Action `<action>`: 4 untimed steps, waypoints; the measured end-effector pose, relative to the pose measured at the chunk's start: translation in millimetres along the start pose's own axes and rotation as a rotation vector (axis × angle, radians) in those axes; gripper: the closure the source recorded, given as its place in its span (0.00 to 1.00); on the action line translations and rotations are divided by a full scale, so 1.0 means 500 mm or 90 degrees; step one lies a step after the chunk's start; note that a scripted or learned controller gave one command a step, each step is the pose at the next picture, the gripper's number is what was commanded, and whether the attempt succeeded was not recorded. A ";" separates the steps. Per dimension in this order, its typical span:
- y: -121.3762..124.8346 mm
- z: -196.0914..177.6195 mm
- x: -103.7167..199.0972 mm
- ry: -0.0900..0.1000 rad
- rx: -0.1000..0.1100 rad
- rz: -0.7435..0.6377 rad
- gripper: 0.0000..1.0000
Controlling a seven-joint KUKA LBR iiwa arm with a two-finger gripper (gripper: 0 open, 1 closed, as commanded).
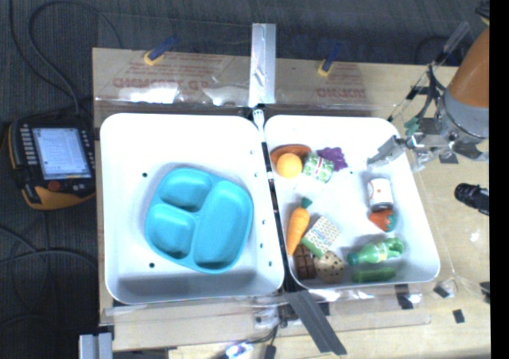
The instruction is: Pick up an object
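Reaching in over the right bin's far corner

Gripper (387, 152) first: it hangs at the upper right corner of the right bin (425, 226), a pale metal tip slanting down and leftward from the wrist hardware by the bench edge. I cannot tell how it stands, since the view gives me one blurred sliver there. Nothing sits in it.

Closest below me stands a small white bottle with a red band (380, 191), and touching its lower end lies a red, tomato-like piece (382, 220). Those two are my nearest candidates. I judge the bottle the better pick: it has bare white floor on both sides, so I can come straight down and close across its narrow width without nudging a neighbour.

Further down, a green leafy toy (376, 252) rests against the bin's near wall; that wall would crowd me. Leftward the pile thickens: a checkered packet (322, 233) leans on brown blocks (318, 264), an orange carrot (297, 228) lies beside the divider, and along the top sit an orange ball (289, 165), a green-and-white can (318, 168) and purple grapes (335, 158), nearly touching one another. I would avoid those clusters.

The left bin (127, 158) holds a blue divided tray (199, 219), well apart from my reach. So: centre over the bottle, square my wrist to its long axis, then descend slowly.
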State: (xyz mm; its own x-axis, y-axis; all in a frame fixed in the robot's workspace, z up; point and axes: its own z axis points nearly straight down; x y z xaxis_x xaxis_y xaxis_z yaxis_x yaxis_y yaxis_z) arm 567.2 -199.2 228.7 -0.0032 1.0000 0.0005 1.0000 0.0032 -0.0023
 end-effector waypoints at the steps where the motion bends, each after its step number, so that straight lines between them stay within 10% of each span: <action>1: -0.041 0.211 -0.038 0.004 0.003 0.021 0.00; 4: -0.121 0.268 -0.012 0.001 -0.020 0.036 0.00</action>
State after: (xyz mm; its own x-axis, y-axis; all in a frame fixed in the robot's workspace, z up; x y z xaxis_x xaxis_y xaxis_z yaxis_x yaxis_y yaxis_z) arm 506.7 -205.5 94.7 0.0536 0.9986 0.0024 0.9982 -0.0537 0.0284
